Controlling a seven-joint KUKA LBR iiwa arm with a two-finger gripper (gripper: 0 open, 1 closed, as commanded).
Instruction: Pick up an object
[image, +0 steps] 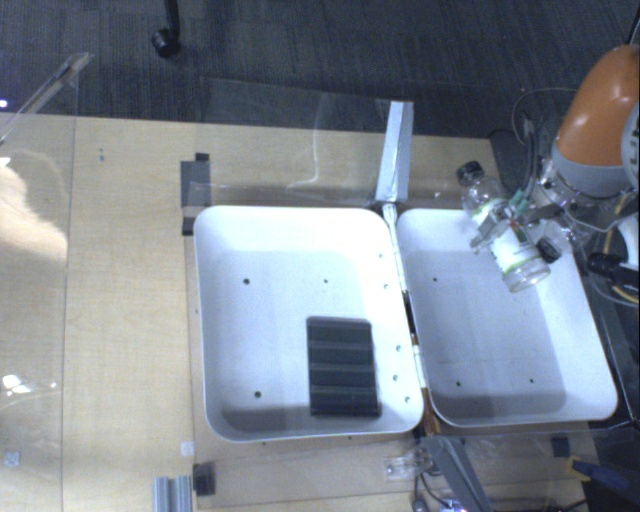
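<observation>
Two shallow white bins are seen from above on a pale wooden bench (110, 330), set side by side with their inner rims almost touching along a narrow seam.

The left bin (230, 300) is bounded by a rounded raised rim, and much of its floor is bare along the far and left sides. A dark ribbed block (343, 367) lies flat in the near right part of this bin, its long side running away from the camera. It looks black or very dark grey, rectangular, with several crosswise ridges. It is set close to the near wall and a little apart from the right wall.

The right bin (500, 370) has a wide bare floor across its middle and near part. At its far right corner the arm (598, 110) reaches in from the right, with its orange band visible above a grey wrist. The gripper (515, 240) hangs over that corner, well apart from the ribbed block. A small clear, bottle-like item (522, 268) with a greenish band is seen at the gripper's tip, tilted above the bin floor. Whether the fingers are spread or closed cannot be told, nor whether the item is truly held.

A clear panel (40, 200) covers the bench at the left.
</observation>
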